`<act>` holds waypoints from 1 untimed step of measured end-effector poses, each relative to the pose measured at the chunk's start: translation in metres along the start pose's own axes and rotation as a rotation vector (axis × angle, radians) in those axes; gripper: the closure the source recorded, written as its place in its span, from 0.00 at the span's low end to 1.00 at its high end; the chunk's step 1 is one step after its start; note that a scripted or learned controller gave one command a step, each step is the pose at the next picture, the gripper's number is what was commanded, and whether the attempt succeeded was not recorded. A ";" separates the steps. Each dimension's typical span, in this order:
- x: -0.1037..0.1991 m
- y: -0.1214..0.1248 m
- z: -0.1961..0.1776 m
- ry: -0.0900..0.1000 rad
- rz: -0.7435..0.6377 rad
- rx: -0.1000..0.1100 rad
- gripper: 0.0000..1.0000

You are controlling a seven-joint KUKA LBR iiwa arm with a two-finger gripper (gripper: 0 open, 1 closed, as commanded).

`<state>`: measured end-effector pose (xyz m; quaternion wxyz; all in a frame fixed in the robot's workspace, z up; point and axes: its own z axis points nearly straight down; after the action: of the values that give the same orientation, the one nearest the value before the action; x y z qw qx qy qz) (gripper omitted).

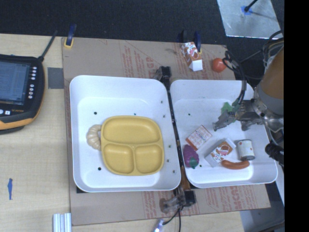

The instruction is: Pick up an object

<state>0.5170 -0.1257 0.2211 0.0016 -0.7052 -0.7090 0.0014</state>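
Observation:
The right bin (pixel 207 93) holds several small things: a red-and-white box (pixel 199 137), a larger red-and-white carton (pixel 220 152), a small can (pixel 245 149), a sausage (pixel 235 165) and a purple eggplant (pixel 190 156). My gripper (pixel 232 125) hangs over the bin's right half, just above the can and carton. It is open, its fingers spread with nothing between them. One fingertip (pixel 217 126) points toward the small box. The arm's orange band (pixel 274 81) shows at the right edge.
The left bin (pixel 82 100) carries a yellow compartment plate (pixel 131 145) with a beige pastry (pixel 93 136) beside it. Behind the bins lie a small carton (pixel 191 55) and a red ball (pixel 218 65). A teach pendant (pixel 17 93) sits far left.

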 end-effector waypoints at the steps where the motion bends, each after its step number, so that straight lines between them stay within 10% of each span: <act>1: -0.024 0.000 0.116 -0.001 0.001 0.001 0.00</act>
<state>0.5168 -0.1502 0.1047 0.0018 -0.7054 -0.7088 0.0020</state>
